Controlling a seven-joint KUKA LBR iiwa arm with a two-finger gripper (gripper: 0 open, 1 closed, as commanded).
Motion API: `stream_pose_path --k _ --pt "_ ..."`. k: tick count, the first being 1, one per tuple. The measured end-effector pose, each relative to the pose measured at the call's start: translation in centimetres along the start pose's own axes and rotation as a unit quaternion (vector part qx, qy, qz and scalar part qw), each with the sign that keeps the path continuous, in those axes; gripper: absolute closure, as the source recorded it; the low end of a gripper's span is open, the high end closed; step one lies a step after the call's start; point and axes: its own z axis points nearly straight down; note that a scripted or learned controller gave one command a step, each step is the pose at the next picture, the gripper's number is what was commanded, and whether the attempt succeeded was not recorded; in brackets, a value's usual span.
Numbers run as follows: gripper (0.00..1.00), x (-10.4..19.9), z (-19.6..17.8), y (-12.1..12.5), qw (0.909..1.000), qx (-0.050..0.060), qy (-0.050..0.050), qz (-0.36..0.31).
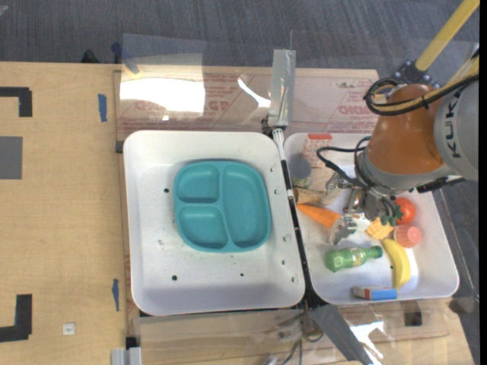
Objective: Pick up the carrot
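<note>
The orange carrot (pixel 319 215) lies in the right bin (pixel 441 276) near its left wall, its tip pointing left. My gripper (pixel 346 227) hangs from the orange-banded wrist just right of the carrot's thick end, low over the bin floor. Nothing shows between the fingers.
A teal three-part plate (pixel 223 206) sits in the left bin (pixel 144 280). Around the gripper in the right bin lie a green bottle (pixel 351 258), a yellow banana (pixel 399 262), a red tomato (pixel 405 211), a pink round piece (pixel 409 236) and a small red-and-blue item (pixel 374 293).
</note>
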Motion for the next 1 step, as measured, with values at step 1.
stream_pose_path --k 1 --pt "0.0 2.15 -0.03 -0.78 0.9982 -0.001 0.0 0.06"
